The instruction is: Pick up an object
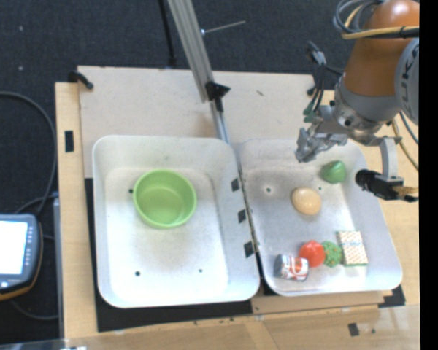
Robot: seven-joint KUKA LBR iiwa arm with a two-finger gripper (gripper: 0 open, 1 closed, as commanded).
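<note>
Closest to the camera, well below the pincer, four little things are sitting in a row along the front of the right bin (383, 265). There is a small silver can with red on it (292, 267). A red tomato (312, 253) is touching it. A little green leafy bit (331, 254) is lying just beside the tomato. A small patterned box (352, 247) is sitting at the end of the row, nearest the arm's side.

Closer to the pincer, a pale egg (306, 200) is resting in the middle of the right bin, just below the pincer. A small green round thing (333, 170) is lying near the pincer tips, a bit to the right of them and apart from them.

Far off to the pincer's left, a green bowl (165, 197) is standing upright in the left bin (117, 268).

The pincer (306, 152) is hanging over the back part of the right bin, pointing down. Nothing is showing between its tips. I cannot tell if it is open or closed.

Behind it, the grey arm (376, 64) with its orange band is reaching in from the right.
</note>
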